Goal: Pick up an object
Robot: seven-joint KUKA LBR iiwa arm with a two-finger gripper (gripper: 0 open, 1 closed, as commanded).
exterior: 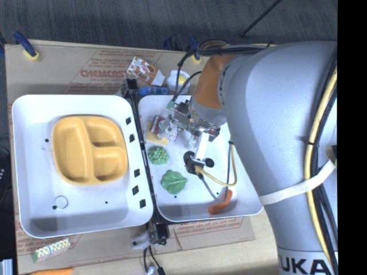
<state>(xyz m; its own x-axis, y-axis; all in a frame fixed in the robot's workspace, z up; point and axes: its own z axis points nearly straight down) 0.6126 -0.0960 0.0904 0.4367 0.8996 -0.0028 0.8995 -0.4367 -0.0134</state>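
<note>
My gripper [174,125] hangs low over the upper left part of the right bin [243,208], under the grey arm with its orange band. It is right beside a yellow and white packet [155,128], and a small red and white item [171,134] lies at its tip. Whether anything is held is hidden by the metal wrist. Below them lie a bumpy green ball [158,154], a green leaf piece [174,181] and an orange carrot [221,202] near the front right corner.
The left bin [28,171] holds a yellow divided plate [90,148]. Behind the bins lie a small printed box [141,69], a blue item [152,89] and a yellow and white item [181,79]. A wrapped sweet [51,248] lies on the cardboard at the front left.
</note>
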